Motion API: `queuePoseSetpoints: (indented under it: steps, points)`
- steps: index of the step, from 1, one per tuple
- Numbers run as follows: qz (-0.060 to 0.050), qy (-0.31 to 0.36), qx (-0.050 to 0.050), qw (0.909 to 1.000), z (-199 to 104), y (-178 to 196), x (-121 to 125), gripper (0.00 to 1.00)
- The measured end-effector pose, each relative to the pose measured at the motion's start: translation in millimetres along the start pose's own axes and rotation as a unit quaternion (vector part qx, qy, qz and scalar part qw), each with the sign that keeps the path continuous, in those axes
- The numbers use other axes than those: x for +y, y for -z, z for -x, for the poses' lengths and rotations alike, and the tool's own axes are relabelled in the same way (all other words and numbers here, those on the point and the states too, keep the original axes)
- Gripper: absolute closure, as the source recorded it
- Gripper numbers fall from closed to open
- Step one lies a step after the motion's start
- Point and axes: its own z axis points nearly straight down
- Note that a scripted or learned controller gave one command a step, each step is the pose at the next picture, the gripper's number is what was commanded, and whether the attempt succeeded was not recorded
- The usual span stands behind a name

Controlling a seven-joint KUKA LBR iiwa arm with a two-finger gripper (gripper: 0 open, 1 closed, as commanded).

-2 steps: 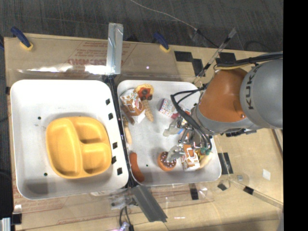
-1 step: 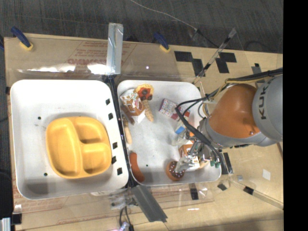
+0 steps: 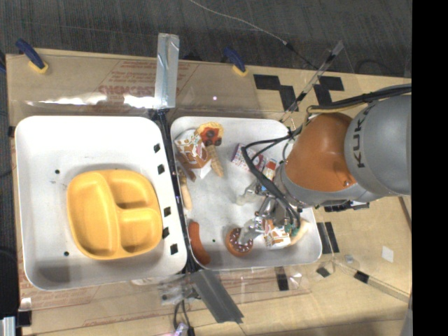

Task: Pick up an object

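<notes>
My gripper (image 3: 260,219) hangs low in the right bin (image 3: 217,208), just above a chocolate-frosted doughnut (image 3: 239,241) and a small white-and-orange packet (image 3: 277,237) near the bin's front wall. The arm's orange band and grey body cover the bin's right side. A snack packet with a white and orange wrapper (image 3: 193,151) and a pastry-like toy (image 3: 209,133) lie at the bin's back left. A brown sausage-shaped piece (image 3: 196,243) rests along the front left wall. A purple-printed packet (image 3: 248,161) peeks out beside the cables.
The left bin (image 3: 42,152) holds a yellow divided plate (image 3: 113,212). A thin stick (image 3: 186,196) lies along the right bin's left wall. Black cables (image 3: 262,149) loop off the wrist over the bin. Tape and blue clamps line the bench's back edge.
</notes>
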Motion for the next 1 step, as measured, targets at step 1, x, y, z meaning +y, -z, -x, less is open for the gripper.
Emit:
queuePoseSetpoints:
  steps: [1]
  points:
    - [0.0, -0.01, -0.003, 0.9999, -27.3, 1.1, 21.0, 0.0]
